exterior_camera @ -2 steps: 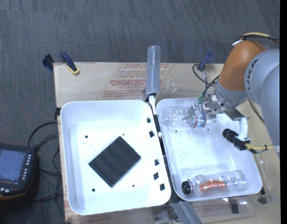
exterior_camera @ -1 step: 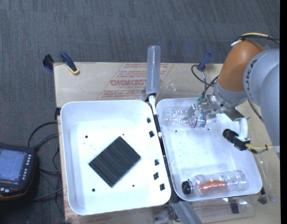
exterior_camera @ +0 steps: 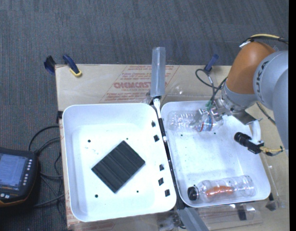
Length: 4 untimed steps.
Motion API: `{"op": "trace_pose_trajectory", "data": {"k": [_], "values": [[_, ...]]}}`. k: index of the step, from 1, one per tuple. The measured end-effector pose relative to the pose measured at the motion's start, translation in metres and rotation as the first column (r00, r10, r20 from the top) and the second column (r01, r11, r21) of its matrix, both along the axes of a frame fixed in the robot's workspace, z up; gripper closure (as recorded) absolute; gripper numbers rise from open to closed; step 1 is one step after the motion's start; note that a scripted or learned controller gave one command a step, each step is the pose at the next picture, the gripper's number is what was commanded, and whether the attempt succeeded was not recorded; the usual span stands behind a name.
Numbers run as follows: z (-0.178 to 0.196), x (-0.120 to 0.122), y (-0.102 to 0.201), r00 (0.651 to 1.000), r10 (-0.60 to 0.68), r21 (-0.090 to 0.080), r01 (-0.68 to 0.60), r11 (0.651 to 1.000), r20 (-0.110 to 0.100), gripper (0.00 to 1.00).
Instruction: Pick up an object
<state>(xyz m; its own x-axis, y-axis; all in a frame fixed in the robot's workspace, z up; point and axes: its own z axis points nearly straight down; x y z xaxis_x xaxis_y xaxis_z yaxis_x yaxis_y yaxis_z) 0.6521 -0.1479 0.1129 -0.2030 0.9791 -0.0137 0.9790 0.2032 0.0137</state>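
Note:
A crumpled clear plastic bottle [exterior_camera: 184, 120] lies along the far side of the right bin [exterior_camera: 220, 153]. My gripper [exterior_camera: 209, 118] is low over that bottle's right end, touching or nearly touching it, and the wrist hides the contact. A second clear bottle [exterior_camera: 224, 187] with a black cap and something orange inside lies along the near side of the same bin. A black ribbed rectangular pad [exterior_camera: 118, 166] lies flat in the middle of the left bin [exterior_camera: 80, 129].
The grey arm with its orange band [exterior_camera: 251, 73] reaches in from the right over the right bin's far corner. A black cable connector [exterior_camera: 247, 142] hangs over that bin's right rim. Blue clamps [exterior_camera: 67, 64] hold the cardboard behind the bins. A teach pendant [exterior_camera: 11, 174] lies at left.

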Motion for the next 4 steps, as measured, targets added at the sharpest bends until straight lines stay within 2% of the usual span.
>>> {"op": "trace_pose_trajectory", "data": {"k": [1,2,4], "values": [[-0.0001,-0.0015,0.0072,1.0,0.001,-0.016,-0.001,1.0,0.004,0.0],[0.0,-0.0011,0.0048,0.997,0.075,-0.016,-0.075,0.997,0.003,0.0],[-0.0002,0.0004,-0.0028,0.994,0.11,-0.002,-0.11,0.994,0.002,0.0]]}}
